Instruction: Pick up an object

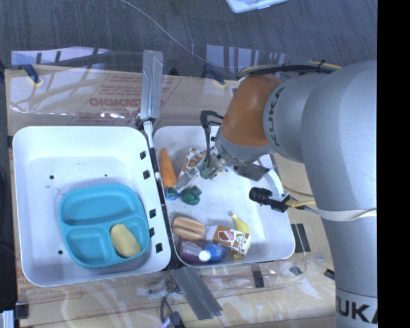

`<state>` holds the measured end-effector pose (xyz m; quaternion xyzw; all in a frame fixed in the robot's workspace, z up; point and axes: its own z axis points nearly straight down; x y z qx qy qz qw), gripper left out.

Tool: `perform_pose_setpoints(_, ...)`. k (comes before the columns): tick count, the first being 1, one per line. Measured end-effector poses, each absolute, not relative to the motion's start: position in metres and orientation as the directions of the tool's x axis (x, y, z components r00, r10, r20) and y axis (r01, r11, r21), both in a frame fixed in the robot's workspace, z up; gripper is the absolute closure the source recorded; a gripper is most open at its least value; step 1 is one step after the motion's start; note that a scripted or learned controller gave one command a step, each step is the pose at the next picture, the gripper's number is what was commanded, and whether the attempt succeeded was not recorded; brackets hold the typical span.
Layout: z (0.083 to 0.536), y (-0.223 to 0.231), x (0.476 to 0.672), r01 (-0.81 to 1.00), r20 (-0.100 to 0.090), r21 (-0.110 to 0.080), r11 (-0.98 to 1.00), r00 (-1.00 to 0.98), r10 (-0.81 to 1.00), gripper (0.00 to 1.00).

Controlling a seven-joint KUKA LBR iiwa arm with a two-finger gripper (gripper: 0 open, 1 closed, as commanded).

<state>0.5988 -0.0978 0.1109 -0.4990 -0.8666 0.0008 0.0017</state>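
The arm (320, 122) covers the right bin's (275, 246) far right corner and much of its right wall. The gripper (210, 168) sits under the wrist; its finger position cannot be determined. A white object (253, 5) is cut off by the top edge. The purple item (192, 252) at the near wall is partly covered by neighbouring objects.

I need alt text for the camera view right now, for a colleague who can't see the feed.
The grey arm's end effector hangs low over the right bin, next to a carrot and a small green toy. A hot dog and a carton lie nearer the front. In the left bin, a blue tray holds a yellow potato.
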Motion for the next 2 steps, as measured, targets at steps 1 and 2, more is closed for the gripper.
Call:
perform_pose_setpoints(1,0.091,-0.101,0.535,0.859,0.002,-0.004,0.511,-0.511,0.859,0.00)
perform_pose_setpoints(2,0.092,-0.104,0.574,0.791,-0.001,0.001,0.612,-0.612,0.791,0.00)
